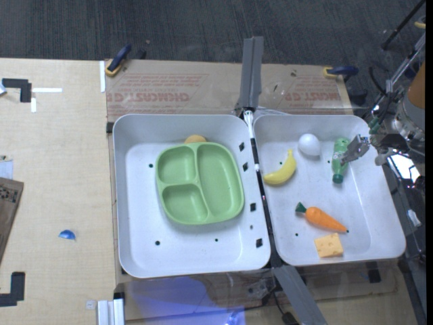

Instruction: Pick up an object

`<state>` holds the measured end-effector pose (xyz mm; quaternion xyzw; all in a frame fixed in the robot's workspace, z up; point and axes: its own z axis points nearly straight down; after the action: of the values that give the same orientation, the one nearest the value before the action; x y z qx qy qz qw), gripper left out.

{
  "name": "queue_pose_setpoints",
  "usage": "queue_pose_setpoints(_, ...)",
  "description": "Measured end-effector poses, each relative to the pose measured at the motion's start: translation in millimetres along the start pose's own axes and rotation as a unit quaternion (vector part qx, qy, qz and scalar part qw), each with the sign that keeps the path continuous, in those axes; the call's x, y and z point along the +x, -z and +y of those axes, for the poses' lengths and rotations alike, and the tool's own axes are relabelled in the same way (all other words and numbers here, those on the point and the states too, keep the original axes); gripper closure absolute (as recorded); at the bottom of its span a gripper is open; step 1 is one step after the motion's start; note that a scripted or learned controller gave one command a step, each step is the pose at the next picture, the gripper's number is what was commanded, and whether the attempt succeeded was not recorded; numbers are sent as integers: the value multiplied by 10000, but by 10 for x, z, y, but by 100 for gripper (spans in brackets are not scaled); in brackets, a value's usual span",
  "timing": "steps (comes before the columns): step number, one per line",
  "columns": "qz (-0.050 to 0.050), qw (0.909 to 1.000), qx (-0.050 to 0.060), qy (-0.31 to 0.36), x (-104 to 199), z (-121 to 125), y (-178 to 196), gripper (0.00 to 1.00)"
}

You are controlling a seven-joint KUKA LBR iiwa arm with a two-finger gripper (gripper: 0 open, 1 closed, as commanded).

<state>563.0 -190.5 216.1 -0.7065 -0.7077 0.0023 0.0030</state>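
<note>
The right bin (379, 249) holds a yellow banana (282, 170), a white ball (309, 144), a green bottle (339, 158), an orange carrot (323, 217) with a green top, and a yellow cheese wedge (329, 245). My gripper (367, 153) hangs over this bin's far right side, just right of the green bottle. It is open with nothing between its fingers; one fingertip (352, 154) is close to the bottle.
In the left bin (128, 202) lies a green divided plate (200, 182), with a small orange object (195, 139) half hidden behind its far edge. A grey divider (252, 80) runs between the bins at the back. A small blue piece (66, 234) lies on the bench at the left.
</note>
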Motion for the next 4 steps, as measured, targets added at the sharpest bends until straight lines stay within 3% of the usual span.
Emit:
queue_pose_setpoints(1, 1, 9997, -5, -263, -207, 391, -1113, 0)
queue_pose_setpoints(2, 0, 9997, 16, -248, -210, 393, -1056, 100)
queue_pose_setpoints(3, -7, 9894, -8, -1454, 479, 513, -209, 100)
queue_pose_setpoints(4, -8, 9894, -6, -1454, 479, 513, -210, 0)
